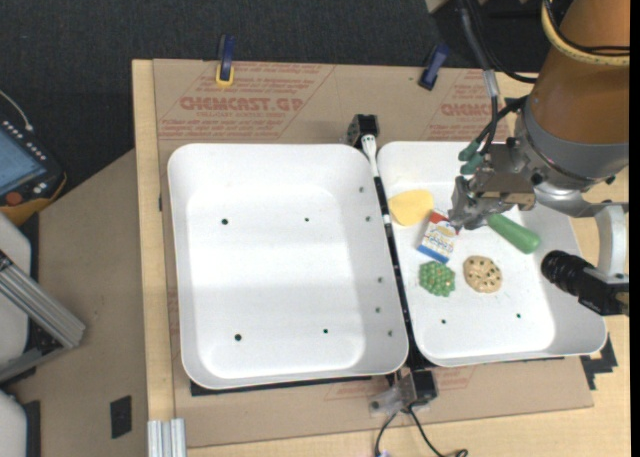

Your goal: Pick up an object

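Presently the gripper sits low in the right bin, just above the small carton, fingers' spread impossible to tell.

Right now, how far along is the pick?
Done: the gripper is down in the right bin, at the small red, white and blue box. In hand: nothing visibly lifted. The yellow piece, green cluster, cookie and green cylinder lie on the bin floor. Left: grasp and lift.

Even, bright overhead light; soft shadow inside the left bin; focus fairly sharp.
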`<state>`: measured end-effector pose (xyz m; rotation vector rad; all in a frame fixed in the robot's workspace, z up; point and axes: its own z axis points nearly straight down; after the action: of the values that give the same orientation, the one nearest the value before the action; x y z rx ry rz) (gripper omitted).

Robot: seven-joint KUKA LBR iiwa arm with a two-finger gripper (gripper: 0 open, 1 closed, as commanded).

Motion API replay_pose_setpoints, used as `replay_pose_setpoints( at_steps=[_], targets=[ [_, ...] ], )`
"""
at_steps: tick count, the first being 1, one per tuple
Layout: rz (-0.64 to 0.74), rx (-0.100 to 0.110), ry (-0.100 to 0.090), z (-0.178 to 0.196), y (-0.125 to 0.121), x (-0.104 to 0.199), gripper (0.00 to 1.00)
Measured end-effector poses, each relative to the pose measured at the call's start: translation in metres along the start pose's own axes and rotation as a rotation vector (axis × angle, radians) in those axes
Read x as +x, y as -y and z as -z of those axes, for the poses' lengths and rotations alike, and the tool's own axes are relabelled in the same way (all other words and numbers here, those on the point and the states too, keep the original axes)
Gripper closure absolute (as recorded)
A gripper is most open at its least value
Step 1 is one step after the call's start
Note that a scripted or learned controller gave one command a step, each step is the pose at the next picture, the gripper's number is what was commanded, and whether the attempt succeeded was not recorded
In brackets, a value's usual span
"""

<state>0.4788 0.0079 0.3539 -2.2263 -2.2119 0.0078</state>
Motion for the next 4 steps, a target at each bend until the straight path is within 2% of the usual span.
replay_pose_setpoints(
  at_steps=[1,2,3,4],
  targets=[
    [0.012,-0.009,-0.003,0.030,0.000,0.060,1.00],
    [0.008,-0.013,-0.003,0.080,0.000,0.066,1.00],
    [0.001,0.004,0.001,-0.010,0.001,0.020,1.00],
    [0.014,-0.019,-0.005,0.098,-0.010,0.088,1.00]
  ],
)
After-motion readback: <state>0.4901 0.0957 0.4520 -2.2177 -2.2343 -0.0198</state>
